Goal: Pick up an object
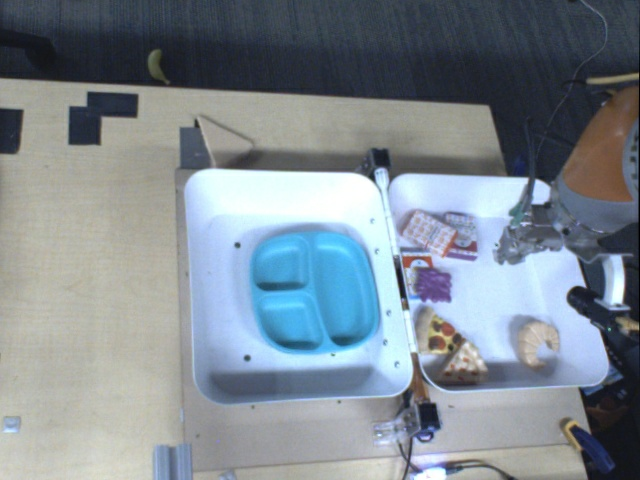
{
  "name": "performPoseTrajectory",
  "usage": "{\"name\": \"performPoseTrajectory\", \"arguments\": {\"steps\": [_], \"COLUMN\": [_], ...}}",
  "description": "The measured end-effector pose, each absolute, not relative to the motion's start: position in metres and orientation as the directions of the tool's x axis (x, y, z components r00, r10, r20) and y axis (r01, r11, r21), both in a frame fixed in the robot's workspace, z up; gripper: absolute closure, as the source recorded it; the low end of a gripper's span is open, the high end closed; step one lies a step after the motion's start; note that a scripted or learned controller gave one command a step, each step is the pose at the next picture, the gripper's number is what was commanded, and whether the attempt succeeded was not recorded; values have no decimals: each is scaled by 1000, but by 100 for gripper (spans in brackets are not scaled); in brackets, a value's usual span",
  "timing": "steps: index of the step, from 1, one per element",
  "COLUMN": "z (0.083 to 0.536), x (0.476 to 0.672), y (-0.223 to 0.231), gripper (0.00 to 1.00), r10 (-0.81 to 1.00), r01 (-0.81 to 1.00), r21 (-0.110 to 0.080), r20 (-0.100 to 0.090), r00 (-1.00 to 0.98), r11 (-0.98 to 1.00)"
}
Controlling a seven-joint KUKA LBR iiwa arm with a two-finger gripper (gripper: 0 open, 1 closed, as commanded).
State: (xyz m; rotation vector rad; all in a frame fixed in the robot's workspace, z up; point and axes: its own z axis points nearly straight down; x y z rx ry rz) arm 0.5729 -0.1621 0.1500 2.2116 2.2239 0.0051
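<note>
The tool (512, 243) hangs over the right bin (575, 298), gripping nothing; whether it is parted I cannot tell. A croissant (537, 341) lies nearby.

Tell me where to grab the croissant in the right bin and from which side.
Grip the croissant across its thick middle, coming straight down from above. It lies flat on the right bin floor, away from the pizza slice, so both flanks look free. The gripper hovers farther back in that bin.
</note>
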Motion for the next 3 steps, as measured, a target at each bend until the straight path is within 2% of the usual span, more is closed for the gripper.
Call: {"name": "performPoseTrajectory", "arguments": {"steps": [1,2,3], "z": [149,87,88], "x": [572,528,490], "y": [-162,-145,-103], "gripper": [0,0,0], "r10": [1000,1000,1000], "r01": [1000,1000,1000], "r21": [3,7,12], "r20": [-1,-1,-3], "r00": [-6,-4,-3], "r11": [6,4,3]}}
